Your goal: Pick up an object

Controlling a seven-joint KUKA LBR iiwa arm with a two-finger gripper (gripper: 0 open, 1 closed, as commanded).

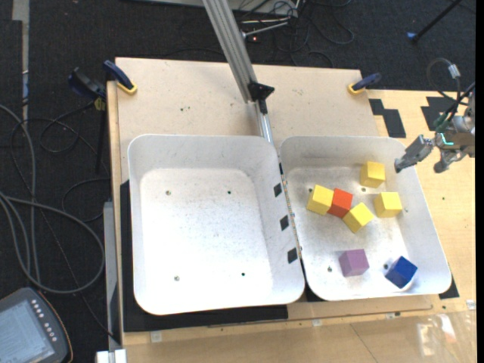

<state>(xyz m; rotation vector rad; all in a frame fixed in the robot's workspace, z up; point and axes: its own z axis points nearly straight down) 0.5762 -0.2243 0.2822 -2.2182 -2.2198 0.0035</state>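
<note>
- The tabletop [197, 97] is a pale board that carries two shallow white bins side by side; clamps sit at its far corners.
- The left bin [151, 165] lies well apart from the arm's end and plays no part in the step in hand.
- The right bin [423, 225] holds all the candidates for the pick, seven small blocks scattered across its floor.
- The pincer [427, 156] hangs at the right bin's far right rim, above and to the right of the blocks. It is small and seen at a slant, so I cannot tell how wide it stands; nothing shows between its tips.
- The purple block [353, 262] and the blue block [401, 271] sit toward the near rim, each with free space around it.
- The upper yellow block [372, 173] stands alone and nearest the pincer, so I judge it the easiest target.
- The right yellow block [388, 203] is just beside the cluster, and near the first.
- The orange block [341, 200] touches the left yellow block [320, 199] and sits just beside the tilted yellow block [358, 217]; this crowded group is best avoided.
- To do it well: centre over the lone block, align with its flat faces, descend straight, close, and lift clear of the rim.
</note>
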